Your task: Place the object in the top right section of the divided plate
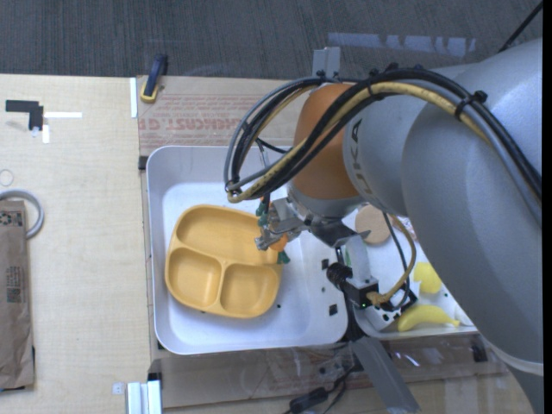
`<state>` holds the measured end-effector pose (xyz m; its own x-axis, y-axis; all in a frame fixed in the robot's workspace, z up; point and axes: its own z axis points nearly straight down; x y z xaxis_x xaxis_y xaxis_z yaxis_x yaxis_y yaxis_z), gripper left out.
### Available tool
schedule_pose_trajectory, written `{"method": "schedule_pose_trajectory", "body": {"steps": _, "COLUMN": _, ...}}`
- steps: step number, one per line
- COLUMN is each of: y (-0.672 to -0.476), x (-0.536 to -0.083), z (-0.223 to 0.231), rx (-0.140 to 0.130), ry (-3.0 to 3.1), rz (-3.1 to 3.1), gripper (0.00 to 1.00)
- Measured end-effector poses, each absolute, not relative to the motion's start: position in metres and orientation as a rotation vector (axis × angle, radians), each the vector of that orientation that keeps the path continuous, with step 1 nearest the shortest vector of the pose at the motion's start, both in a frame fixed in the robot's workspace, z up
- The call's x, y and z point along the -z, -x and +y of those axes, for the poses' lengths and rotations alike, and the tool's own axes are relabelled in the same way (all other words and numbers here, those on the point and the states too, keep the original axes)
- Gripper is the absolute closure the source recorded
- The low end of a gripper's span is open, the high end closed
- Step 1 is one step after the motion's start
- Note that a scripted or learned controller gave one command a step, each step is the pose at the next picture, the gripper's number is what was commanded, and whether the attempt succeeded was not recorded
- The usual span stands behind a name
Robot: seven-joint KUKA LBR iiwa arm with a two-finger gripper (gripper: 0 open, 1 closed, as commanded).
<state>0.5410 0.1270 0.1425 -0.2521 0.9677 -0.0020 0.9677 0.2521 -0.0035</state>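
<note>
A yellow divided plate (211,231) lies in the left white bin (172,179), with one long section at the back and two smaller ones at the front. My gripper (271,231) hangs low over the plate's right rim, under the grey wrist and its orange band. A small orange piece with green bits (278,250) shows just below the gripper at the rim. Whether it is held or resting on the rim I cannot tell. The wrist and cables hide the plate's far right edge.
The right bin (457,317) holds a yellow banana-like toy (427,318), another yellow piece (426,275) and a tan round object (372,224), mostly under the arm. A brown paper bag (13,291) lies on the wooden bench at the left.
</note>
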Motion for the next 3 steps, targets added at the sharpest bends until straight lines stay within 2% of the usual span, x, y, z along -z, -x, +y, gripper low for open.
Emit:
{"method": "schedule_pose_trajectory", "body": {"steps": 1, "y": -0.5719, "x": -0.0951, "z": 0.2081, "rx": 0.006, "ry": 2.080, "rz": -2.356, "gripper": 1.00}}
{"method": "schedule_pose_trajectory", "body": {"steps": 2, "y": -0.5708, "x": -0.0919, "z": 0.2054, "rx": -0.004, "ry": 2.083, "rz": -2.353, "gripper": 0.00}}
{"method": "schedule_pose_trajectory", "body": {"steps": 3, "y": -0.5708, "x": -0.0918, "z": 0.2054, "rx": -0.004, "ry": 2.083, "rz": -2.353, "gripper": 0.00}}
